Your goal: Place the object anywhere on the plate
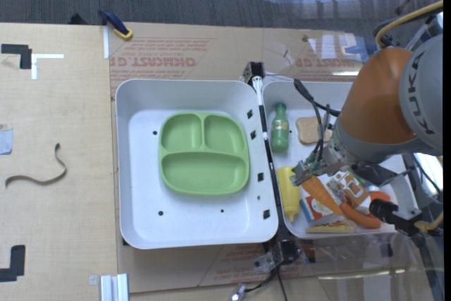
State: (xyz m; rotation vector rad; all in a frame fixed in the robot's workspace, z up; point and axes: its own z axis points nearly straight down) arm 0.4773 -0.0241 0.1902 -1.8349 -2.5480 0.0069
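Grey two-finger gripper (315, 170) low in right white bin (320, 88) over orange carrot (338, 199); jaw state unclear. Green divided plastic plate (205, 154) in left white bin (134, 173).

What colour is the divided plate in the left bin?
Light green; the plate shows plainly in the camera view, lying in the left bin.

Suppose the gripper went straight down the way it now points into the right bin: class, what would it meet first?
Most likely the carrot, which lies just under the gripper in the right bin, beside the yellow item. Depth is hard to judge from this slant.
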